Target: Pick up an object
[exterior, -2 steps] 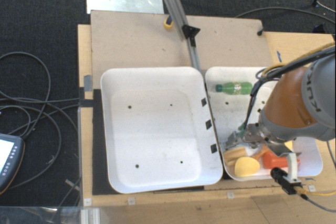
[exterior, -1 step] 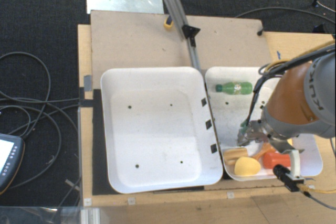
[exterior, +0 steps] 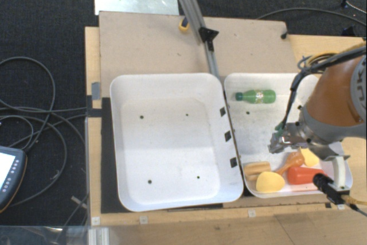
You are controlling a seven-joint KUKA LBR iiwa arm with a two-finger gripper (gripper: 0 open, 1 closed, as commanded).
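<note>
Dark carpet surrounds our counter (exterior: pixel 172 43). We hover our hand (exterior: pixel 285 143), whose state we cannot tell, over the right white plastic bin (exterior: pixel 241 89), approaching the orange plastic carrot-like toy (exterior: pixel 291 162) near its front edge; next, descend.

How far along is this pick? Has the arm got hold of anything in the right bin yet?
Done: the arm has reached into the right bin, with the gripper low over the cluster near its front edge. In hand: nothing visibly lifted; the green bottle, yellow lemon-like piece, tan block and red-orange piece all lie in the bin. Left: grasping and lifting one.
</note>
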